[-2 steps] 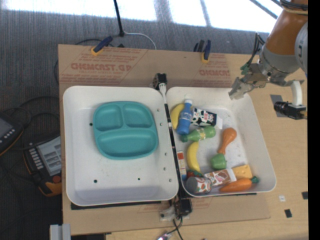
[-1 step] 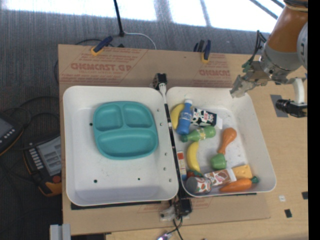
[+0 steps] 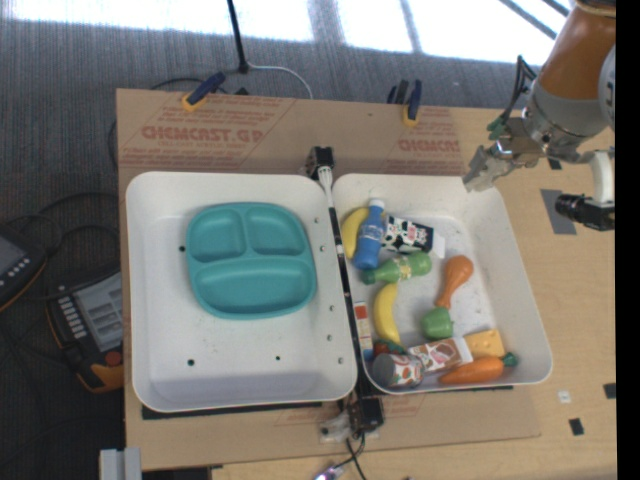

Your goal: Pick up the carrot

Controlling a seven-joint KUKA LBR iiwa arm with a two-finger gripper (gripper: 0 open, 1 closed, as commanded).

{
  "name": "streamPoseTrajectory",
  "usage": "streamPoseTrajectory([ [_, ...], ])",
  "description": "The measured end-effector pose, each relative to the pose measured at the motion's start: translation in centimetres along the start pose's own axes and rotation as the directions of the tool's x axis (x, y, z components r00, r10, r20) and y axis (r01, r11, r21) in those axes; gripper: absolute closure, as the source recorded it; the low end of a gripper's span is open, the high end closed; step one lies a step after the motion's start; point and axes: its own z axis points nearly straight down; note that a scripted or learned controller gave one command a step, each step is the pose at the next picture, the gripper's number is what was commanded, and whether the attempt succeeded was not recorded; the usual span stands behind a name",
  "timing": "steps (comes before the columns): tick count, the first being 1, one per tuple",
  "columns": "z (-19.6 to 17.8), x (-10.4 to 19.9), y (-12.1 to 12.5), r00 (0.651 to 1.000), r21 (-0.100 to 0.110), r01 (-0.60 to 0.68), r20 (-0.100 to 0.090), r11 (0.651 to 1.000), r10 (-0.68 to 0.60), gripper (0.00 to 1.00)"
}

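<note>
Carrot (image 3: 472,371) lies flat in the near corner of my right bin (image 3: 520,258), tight against the rim, touching the cheese wedge (image 3: 487,343) and a flat packet (image 3: 430,356). It's orange, tapered, with a green tip toward the wall. Risk 1: gripper clips the wall or grabs the packet too, since the spot is crowded. Risk 2: orange drumstick (image 3: 454,278) mid-bin gets mistaken for it. My gripper (image 3: 480,173) hovers over the far rim, well apart from the carrot, holding nothing; can't tell its state.
</note>
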Motion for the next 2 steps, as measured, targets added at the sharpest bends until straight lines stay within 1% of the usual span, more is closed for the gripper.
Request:
streamPoseTrajectory([
  [1, -1.0, 0.0, 0.0, 1.000, -0.001, 0.001, 0.001, 1.000, -0.001, 1.00],
  [2, -6.8, -4.0, 1.4, 1.000, 0.002, 0.023, -0.005, 1.000, -0.023, 1.00],
])
